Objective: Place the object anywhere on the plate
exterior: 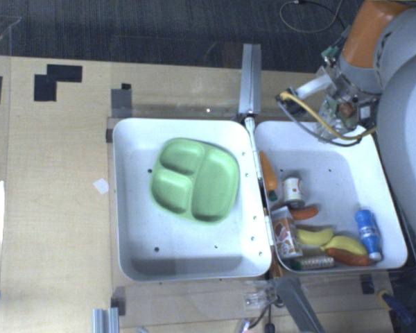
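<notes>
A green sectioned plate (195, 180) lies in the left white bin (135, 248), with nothing on it. The right bin (347, 161) holds several objects along its near side: an orange carrot-like stick (267, 171), a small can (292, 188), a red sausage (304, 213), a yellow banana (324, 239), a blue bottle (367, 233) and a small printed packet (285, 236). My gripper (338, 109) hangs over the far right corner of the right bin, amid cables, well above and away from the objects. I see nothing held in it.
A metal divider post (249, 82) stands between the bins at the back. Yellow and black cables (312, 116) loop near the wrist. The big grey arm body (409, 116) covers the right side of the right bin.
</notes>
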Controlling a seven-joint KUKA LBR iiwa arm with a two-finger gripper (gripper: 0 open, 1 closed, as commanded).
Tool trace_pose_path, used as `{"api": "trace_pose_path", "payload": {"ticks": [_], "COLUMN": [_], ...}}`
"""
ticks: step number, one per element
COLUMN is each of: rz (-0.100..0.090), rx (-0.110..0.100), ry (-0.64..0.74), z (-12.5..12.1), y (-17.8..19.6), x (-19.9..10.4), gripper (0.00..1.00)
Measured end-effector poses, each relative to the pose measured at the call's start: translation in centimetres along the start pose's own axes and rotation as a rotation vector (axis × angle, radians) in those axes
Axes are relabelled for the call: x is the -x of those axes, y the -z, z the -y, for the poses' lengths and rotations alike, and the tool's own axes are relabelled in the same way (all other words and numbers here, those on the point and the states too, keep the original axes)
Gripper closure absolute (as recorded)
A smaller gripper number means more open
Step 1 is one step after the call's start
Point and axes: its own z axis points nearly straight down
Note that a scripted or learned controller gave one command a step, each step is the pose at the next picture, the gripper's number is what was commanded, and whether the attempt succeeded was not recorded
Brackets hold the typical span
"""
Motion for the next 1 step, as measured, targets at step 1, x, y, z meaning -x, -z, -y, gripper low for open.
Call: {"api": "trace_pose_path", "payload": {"ticks": [1], "rz": [0.001], "rx": [-0.002], "ry": [-0.005], "z": [6.05], "y": [-6.05], "x": [1.53], "gripper": [1.0]}}
